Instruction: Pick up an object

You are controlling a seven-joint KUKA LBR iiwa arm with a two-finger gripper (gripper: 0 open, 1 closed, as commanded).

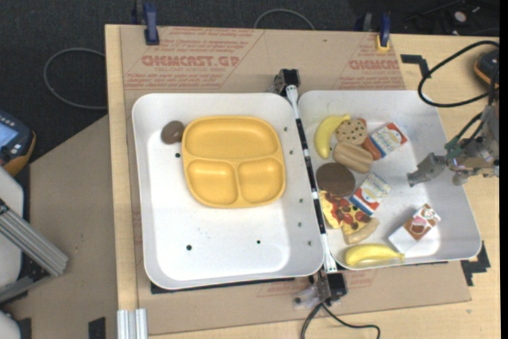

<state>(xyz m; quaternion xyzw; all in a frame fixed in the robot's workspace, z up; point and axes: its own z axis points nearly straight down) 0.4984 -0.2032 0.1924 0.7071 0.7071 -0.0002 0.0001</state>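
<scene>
- The gripper [416,174] hangs over the right bin's [452,238] right side, above bare floor. I cannot tell from this view whether it is open or closed, and nothing shows in it.
- Bins: two. The left bin [226,250] has one yellow tray [234,159] and one brown lump [171,132] touching the tray's corner.
- The things to pick lie in the right bin, mostly crowded along its left wall.
- Count there: two bananas [329,136], two cartons [387,139], one bun [354,157], one brown disc [336,179], one pizza slice [346,216], one cookie [352,129], and one small packet [374,186].
- Risk: the left cluster is packed, things touching or overlapping, so a descent there may land on two at once or wedge one aside.
- Risk: the lower carton [421,223] stands apart and nearest, but a straight drop from here likely meets bare floor beside it.
</scene>
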